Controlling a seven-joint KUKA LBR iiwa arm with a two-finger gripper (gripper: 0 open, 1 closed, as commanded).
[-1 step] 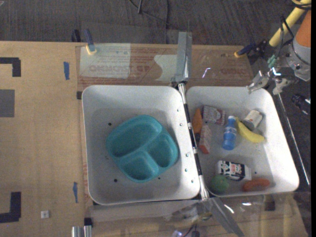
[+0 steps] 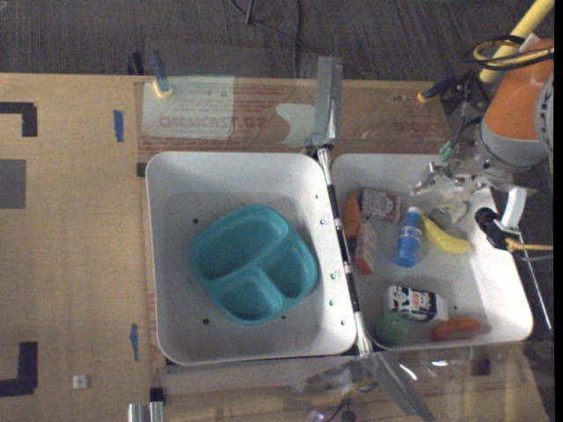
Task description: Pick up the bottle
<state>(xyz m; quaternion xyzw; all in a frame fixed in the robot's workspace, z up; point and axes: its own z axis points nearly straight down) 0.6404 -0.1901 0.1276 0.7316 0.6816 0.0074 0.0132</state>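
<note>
1. I see the bottle [image 2: 408, 238], blue with a paler cap end, lying in the right bin [image 2: 506, 293] near its middle, nothing gripping it.
2. Just right of it lies one banana [image 2: 446, 236]; to its left sit two small cartons, a red-and-white carton [image 2: 380, 204] and a narrow carton [image 2: 364, 247], with an orange piece [image 2: 352, 215] by the bin's left wall.
3. Nearer the front edge I count one black-and-white box [image 2: 413, 302], one green ball [image 2: 392, 326] and one orange carrot-like piece [image 2: 456, 327].
4. The left bin [image 2: 176, 192] holds one teal divided tray [image 2: 253, 262].
5. The gripper [image 2: 449, 183] hangs over the right bin's back edge, above and right of the bottle, apart from it.
6. Its fingers blur into the white bin, so I cannot tell their spread.
</note>
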